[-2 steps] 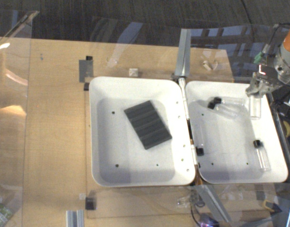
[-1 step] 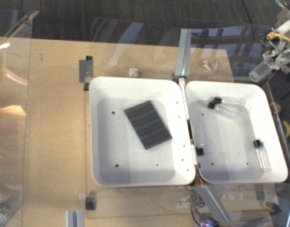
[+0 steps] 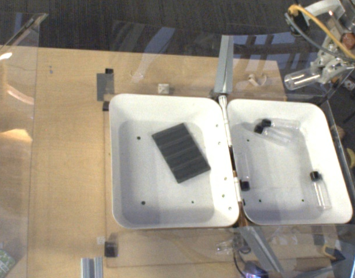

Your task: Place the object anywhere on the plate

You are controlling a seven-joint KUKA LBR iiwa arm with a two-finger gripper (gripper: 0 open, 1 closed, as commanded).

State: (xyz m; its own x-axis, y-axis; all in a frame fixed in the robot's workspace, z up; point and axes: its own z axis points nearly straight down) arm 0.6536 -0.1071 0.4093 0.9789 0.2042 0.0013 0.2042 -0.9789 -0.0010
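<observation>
Dark ribbed plate [image 3: 181, 153] in left bin [image 3: 125, 213]; clear bottles [image 3: 277, 132] right. Gripper [image 3: 316, 74] far right, grip unclear, seemingly empty. Pick pending: descend onto bottle.

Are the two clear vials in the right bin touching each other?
Apart. The camera view shows one vial near the right bin's top left and the other vial by its right wall, with bare white floor between them.

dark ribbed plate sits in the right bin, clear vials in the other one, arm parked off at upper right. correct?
Not quite. The camera view shows the dark ribbed plate in the left bin, not the right. The clear vials lie in the right bin, and the arm is at upper right.
</observation>
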